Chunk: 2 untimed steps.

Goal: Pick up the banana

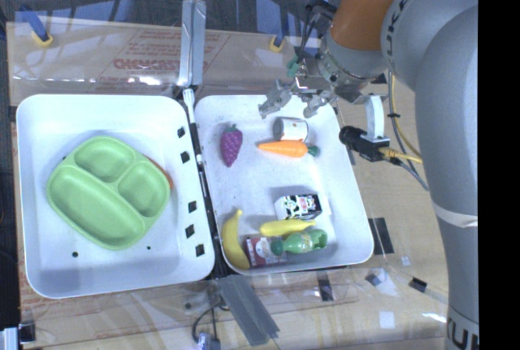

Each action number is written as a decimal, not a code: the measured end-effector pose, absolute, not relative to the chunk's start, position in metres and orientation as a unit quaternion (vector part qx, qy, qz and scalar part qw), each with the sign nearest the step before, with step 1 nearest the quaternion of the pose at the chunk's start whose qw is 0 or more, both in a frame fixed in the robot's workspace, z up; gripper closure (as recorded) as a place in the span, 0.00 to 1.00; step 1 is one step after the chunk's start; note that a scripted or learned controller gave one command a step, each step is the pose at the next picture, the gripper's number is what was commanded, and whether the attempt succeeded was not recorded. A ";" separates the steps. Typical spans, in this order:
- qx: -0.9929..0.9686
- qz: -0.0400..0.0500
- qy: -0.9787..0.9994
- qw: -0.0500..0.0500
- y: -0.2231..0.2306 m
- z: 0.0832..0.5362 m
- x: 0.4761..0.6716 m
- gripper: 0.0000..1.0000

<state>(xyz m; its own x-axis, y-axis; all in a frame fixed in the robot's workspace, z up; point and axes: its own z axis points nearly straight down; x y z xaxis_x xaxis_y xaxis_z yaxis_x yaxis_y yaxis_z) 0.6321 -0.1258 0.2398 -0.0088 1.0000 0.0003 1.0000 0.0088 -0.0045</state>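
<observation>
two gripper (295, 102) fingers spread, holding nothing, above right bin (351, 202); banana (231, 241) far off; labels unreadable

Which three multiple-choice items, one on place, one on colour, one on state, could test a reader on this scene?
1. The banana lies in:
A. the right bin's near left corner
B. the left bin
C. the divided plate

2. The divided plate is:
A. white
B. green
C. orange

3. The gripper is:
A. closed on the banana
B. closed on the carrot
C. open above the bin's far end

Answers: 1 A, it curves along the right bin wall; 2 B, plainly green; 3 C, its fingers are spread near the carrot, holding nothing.
</observation>
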 end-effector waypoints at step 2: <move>-0.703 0.001 -0.711 0.001 -0.129 0.091 0.488 0.00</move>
<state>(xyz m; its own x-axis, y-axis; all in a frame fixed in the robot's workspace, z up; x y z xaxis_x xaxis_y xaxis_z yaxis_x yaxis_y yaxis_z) 0.4878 -0.1292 0.0910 -0.0121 0.9999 0.0009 0.9999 0.0121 -0.0031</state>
